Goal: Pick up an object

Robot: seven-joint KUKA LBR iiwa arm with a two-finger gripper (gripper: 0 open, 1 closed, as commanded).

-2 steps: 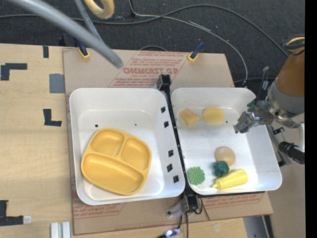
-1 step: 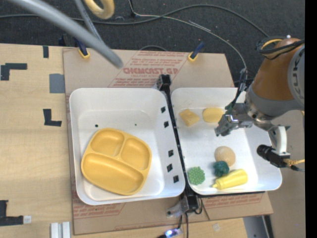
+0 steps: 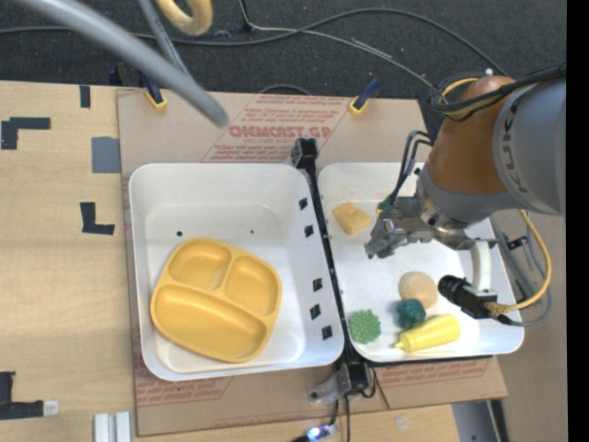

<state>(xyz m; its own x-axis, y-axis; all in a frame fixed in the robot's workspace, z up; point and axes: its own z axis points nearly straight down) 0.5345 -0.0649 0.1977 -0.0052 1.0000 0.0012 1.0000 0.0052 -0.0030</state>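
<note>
Arm (image 3: 488, 155) hides r. bin (image 3: 368, 357) back | pincer (image 3: 385, 240) over bin, grip state unclear

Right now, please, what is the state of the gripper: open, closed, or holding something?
Gripper: above the right bin, near the pale yellow block; open or closed cannot be told.
</note>
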